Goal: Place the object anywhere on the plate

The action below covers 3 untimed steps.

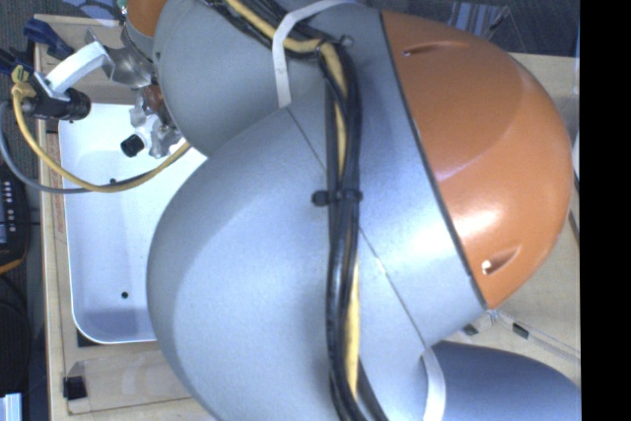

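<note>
Left bin: a shallow white plastic bin (104,242) shows at the left of the camera view, its floor bare where visible save for a tiny dark speck low down; its right part is hidden behind the arm.
Cable: a yellow and black cable (39,158) loops from the wrist hardware across the bin's upper left corner.
Gripper: the metal two-finger gripper (150,128) hangs over the upper part of the left bin, just beside the arm's grey shell; whether it is spread or pressed together, I cannot tell, and nothing can be made out in its grasp.
Arm: the large grey arm with an orange band (394,202) covers the middle and right of the view.
Object and plate: their place cannot be told; presumably both lie behind the arm.
Progress: judging from this, the placing cannot be confirmed as done; pickup, carry and release may all remain.
</note>
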Available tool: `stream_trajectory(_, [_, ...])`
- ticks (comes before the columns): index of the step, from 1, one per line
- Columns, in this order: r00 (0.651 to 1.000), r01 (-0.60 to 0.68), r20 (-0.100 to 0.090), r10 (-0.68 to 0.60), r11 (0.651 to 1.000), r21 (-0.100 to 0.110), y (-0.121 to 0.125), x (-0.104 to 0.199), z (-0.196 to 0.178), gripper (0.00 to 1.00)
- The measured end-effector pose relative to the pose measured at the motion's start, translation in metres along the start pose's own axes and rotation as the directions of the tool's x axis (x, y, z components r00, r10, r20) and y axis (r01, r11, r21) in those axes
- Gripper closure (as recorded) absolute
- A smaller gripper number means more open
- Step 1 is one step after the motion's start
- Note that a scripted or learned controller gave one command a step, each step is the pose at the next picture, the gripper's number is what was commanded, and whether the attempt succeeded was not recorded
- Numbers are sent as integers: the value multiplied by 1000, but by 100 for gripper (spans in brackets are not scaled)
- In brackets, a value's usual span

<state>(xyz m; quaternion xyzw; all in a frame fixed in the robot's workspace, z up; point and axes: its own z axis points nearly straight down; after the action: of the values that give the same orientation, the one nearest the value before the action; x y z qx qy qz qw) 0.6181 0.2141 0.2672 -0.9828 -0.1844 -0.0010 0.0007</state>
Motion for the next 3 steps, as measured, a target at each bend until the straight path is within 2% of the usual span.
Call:
stream_trajectory(1, [864,503,4,-503,864,5,53,-20,-62,100])
stream_trajectory(2, [755,656,1,-656,755,4,56,-84,-140,100])
stream_trajectory(3, [885,465,7,-465,885,4,32,27,-42,100])
